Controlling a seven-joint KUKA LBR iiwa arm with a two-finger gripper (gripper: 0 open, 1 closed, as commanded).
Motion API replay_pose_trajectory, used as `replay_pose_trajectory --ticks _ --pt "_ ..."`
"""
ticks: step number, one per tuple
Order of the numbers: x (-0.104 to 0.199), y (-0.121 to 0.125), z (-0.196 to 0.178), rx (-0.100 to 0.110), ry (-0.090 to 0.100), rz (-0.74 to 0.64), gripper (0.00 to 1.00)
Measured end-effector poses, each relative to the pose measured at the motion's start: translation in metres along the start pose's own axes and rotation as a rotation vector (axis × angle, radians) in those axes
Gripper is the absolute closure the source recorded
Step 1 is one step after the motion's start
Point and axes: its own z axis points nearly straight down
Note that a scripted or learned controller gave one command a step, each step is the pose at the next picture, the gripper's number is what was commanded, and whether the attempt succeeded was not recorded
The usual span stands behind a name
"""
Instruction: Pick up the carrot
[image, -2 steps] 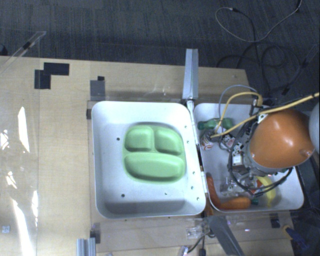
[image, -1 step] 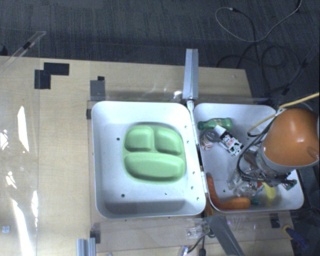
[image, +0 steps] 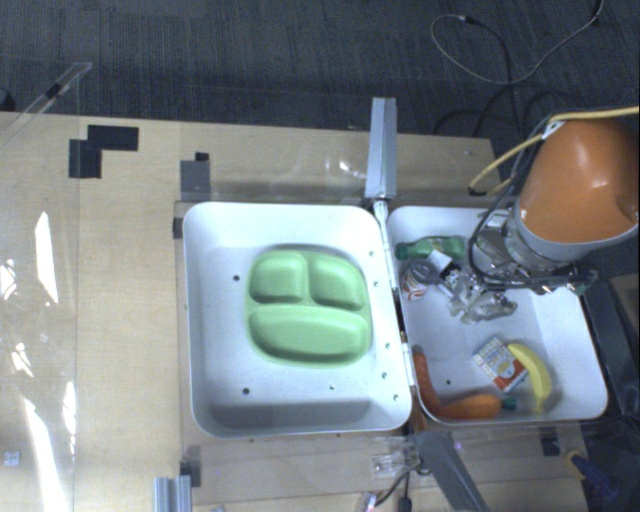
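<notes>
The carrot (image: 470, 406) is an orange, stubby piece lying flat against the front wall of the right bin (image: 570, 330), near its front left corner. My gripper (image: 482, 300) hangs over the middle of that bin, below the arm's orange band (image: 580, 185). It is well behind the carrot and apart from it, close to a small can (image: 418, 280). Nothing shows as held.
A dark red elongated item (image: 421, 372) lies along the right bin's left wall, touching the carrot's left end. A banana (image: 536, 374) and a small packet (image: 498, 361) lie right of the carrot. A green bottle (image: 436, 247) is at the back. The left bin (image: 215, 300) holds a green divided plate (image: 307, 305).
</notes>
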Motion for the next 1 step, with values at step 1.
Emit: replay_pose_trajectory --ticks 1 --pt "0.0046 0.0056 0.0874 -0.007 0.002 -0.604 1.0"
